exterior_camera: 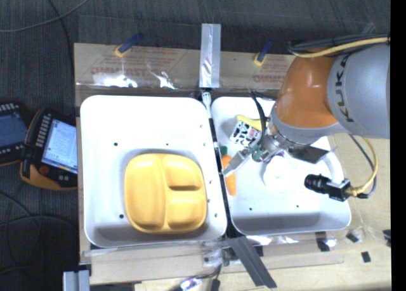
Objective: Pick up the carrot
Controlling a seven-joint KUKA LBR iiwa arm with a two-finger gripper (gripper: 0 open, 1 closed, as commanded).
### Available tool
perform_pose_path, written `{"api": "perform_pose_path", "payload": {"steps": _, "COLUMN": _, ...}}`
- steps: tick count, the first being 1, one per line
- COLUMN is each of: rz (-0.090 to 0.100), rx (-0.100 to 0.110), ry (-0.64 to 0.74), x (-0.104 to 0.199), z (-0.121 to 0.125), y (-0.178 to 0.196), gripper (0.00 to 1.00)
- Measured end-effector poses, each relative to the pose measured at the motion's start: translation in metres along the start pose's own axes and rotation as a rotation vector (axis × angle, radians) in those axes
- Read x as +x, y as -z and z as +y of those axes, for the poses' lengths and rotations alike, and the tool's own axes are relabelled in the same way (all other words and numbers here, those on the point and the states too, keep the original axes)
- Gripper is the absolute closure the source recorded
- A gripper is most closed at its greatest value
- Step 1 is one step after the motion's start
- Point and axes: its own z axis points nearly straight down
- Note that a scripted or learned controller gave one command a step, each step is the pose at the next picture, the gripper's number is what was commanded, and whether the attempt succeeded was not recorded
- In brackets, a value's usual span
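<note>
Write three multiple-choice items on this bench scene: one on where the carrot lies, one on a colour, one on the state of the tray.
1. Where does the carrot lie?
A. In the right bin, against its left wall
B. On the yellow tray
C. On the floor by the tablet

2. What colour is the tray in the left bin?
A. Blue
B. Yellow
C. Black

3. How does the tray sit?
A. Flat in the left bin, compartments facing up
B. Standing on edge against the bin wall
C. Lifted by the hand

Key: 1 A, the orange carrot lies at the left edge of the right bin, with the hand just beside it. 2 B, the tray is plainly yellow against the white bin. 3 A, its divided compartments face the camera and it rests on the bin floor.
</note>
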Motion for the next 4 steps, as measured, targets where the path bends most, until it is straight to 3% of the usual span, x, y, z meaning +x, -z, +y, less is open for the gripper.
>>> {"api": "perform_pose_path", "payload": {"steps": 1, "rz": -0.001, "rx": 0.000, "ry": 0.043, "x": 0.016, "z": 0.008, "y": 0.000, "gripper": 0.00}}
{"api": "perform_pose_path", "payload": {"steps": 2, "rz": -0.005, "rx": 0.000, "ry": 0.221, "x": -0.023, "z": 0.081, "y": 0.001, "gripper": 0.00}}
{"api": "perform_pose_path", "payload": {"steps": 3, "rz": -0.002, "rx": 0.000, "ry": 0.253, "x": 0.050, "z": 0.103, "y": 0.000, "gripper": 0.00}}
{"api": "perform_pose_path", "payload": {"steps": 4, "rz": -0.004, "rx": 0.001, "ry": 0.446, "x": 0.003, "z": 0.064, "y": 0.001, "gripper": 0.00}}
